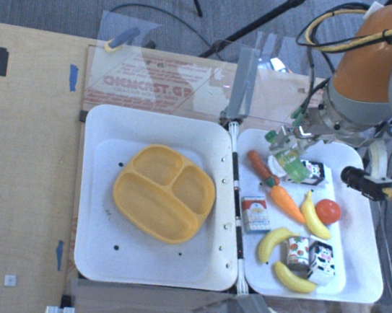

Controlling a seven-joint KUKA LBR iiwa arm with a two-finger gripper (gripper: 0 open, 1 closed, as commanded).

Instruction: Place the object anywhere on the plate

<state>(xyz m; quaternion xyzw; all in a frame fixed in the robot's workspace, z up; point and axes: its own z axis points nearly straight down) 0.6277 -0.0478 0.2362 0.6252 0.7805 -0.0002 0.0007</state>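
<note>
A yellow-orange divided plate (163, 192) lies in the left bin (104, 138), a little tilted, with nothing on it. My gripper (289, 140) hangs over the upper left part of the right bin (366, 265), below the orange-banded wrist. Right under it is a small green and white object (295, 167), partly covered by the gripper. I cannot tell whether the gripper touches or holds it. An orange carrot (287, 202) and a red-orange sausage (258, 164) lie just left of and below that spot.
The right bin also holds three bananas (271, 242), a red tomato (328, 210), a small red-and-white carton (255, 213), a can (298, 253), a cow-print carton (323, 260) and a black-and-white pack (315, 172). A raised divider (234, 216) separates the bins.
</note>
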